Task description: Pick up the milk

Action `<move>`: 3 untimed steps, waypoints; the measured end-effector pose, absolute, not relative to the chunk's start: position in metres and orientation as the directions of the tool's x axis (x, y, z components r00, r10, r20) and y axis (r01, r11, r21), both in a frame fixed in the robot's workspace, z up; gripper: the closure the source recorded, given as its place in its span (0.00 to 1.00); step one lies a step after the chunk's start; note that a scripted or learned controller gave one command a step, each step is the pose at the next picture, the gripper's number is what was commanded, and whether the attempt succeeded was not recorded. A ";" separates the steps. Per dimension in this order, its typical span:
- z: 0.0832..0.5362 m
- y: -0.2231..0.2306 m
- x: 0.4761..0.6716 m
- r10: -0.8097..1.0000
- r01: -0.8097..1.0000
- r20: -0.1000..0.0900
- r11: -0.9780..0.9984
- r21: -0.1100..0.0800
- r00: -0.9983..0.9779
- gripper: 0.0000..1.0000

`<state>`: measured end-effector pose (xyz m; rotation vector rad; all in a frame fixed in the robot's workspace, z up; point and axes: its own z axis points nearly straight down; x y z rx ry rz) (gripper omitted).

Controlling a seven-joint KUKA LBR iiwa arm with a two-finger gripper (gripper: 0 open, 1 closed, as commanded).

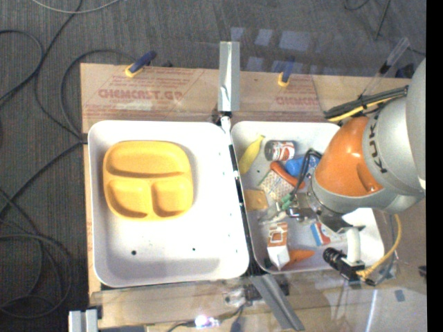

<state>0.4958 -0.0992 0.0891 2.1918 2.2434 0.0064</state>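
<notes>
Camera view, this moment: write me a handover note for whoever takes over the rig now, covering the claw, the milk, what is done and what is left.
Claw: low over the middle of the right white bin, under the orange wrist band; whether it is open or shut cannot be told.
Milk: the small white carton with orange print lies at the bin's near left, beside an orange carrot-like piece, apart from the claw.
Left white bin holds a yellow compartment tray.
Done: arm is over the right bin.
Left: grasp the carton and lift it.
</notes>
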 end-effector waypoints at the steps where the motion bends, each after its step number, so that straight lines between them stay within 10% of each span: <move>1: 0.099 -0.099 0.497 1.000 1.000 -0.001 0.023 0.010 -0.023 1.00; 2: 0.099 -0.099 0.497 1.000 1.000 -0.001 0.023 0.008 -0.023 0.00; 3: 0.183 -0.050 0.483 0.993 0.993 0.000 0.117 -0.003 -0.117 0.00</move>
